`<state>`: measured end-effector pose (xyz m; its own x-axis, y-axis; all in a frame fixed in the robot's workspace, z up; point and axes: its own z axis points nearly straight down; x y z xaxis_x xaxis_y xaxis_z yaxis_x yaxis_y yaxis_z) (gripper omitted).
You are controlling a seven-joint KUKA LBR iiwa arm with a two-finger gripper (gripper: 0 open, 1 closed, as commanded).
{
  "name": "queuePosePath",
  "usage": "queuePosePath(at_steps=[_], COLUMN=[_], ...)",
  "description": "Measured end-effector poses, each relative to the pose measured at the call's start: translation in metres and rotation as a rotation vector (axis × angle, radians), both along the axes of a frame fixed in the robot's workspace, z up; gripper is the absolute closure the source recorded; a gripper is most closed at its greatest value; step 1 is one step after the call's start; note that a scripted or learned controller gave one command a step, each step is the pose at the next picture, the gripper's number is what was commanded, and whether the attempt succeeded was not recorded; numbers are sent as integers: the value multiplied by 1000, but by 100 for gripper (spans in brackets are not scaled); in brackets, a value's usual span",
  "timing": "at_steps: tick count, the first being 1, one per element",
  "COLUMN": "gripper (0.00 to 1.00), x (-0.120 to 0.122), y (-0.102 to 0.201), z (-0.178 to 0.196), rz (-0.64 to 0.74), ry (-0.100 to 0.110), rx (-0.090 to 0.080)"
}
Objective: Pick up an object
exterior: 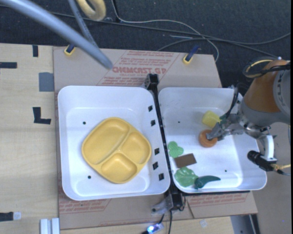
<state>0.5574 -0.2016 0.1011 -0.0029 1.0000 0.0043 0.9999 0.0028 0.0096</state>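
We see the gripper (216, 132) low inside the right bin (244, 172), reaching in from the right with the grey arm (263, 101) and its orange band behind it. Its tips sit right at the small orange round object (207, 139), touching or nearly touching its upper right edge; we cannot tell whether the object sits between them, nor whether the gripper is apart or together. Just above and slightly left of the gripper lies a yellow block (211, 117), close beside it. Further left and a little lower we find a light green piece (175, 149) near the divider between the bins, and below that a brown rectangular piece (185, 160). Lower still, well below the gripper, rest a green leaf-shaped piece (185, 177) and a dark teal piece (205, 181), touching each other. Far to the gripper's left, in the left bin (71, 106), lies a yellow divided plate (116, 150). Both bins stand on the table (19, 155).
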Motion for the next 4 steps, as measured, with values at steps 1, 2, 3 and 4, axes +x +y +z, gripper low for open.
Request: queuePosePath(at_steps=[1,2,3,4], gripper=[100,100,100,100], x=[4,-4,-3,4], y=[-2,-4,-4,43], z=[63,118,163,163], rz=[-1,-2,-1,3], ry=[5,5,5,10], rx=[-6,-6,-6,-4])
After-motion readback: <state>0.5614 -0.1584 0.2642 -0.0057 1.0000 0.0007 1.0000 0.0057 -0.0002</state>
